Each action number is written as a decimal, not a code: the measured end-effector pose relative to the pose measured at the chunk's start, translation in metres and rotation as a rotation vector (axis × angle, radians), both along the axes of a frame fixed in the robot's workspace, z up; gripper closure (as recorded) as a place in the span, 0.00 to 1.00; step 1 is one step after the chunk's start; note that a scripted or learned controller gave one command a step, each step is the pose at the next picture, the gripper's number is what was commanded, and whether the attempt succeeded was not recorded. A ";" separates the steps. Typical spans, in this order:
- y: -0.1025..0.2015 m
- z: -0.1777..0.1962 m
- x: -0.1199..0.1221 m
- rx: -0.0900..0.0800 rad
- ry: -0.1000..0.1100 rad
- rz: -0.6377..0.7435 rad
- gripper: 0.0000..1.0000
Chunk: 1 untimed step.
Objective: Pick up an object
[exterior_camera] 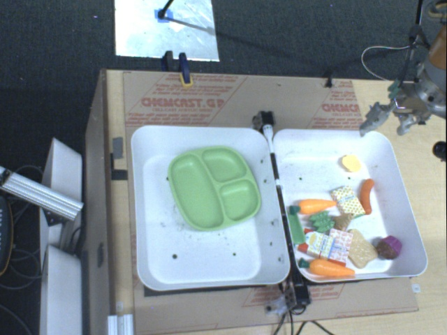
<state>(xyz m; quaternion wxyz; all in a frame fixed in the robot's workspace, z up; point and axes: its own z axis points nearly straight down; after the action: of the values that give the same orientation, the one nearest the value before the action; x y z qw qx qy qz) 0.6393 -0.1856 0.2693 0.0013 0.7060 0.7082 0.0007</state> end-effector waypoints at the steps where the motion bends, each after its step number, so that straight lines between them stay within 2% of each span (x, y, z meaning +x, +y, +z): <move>1: 0.004 -0.137 -0.009 0.002 0.005 -0.002 0.00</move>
<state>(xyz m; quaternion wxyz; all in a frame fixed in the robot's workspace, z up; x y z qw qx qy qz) 0.6308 -0.1811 0.1318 -0.0011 0.7066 0.7076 -0.0005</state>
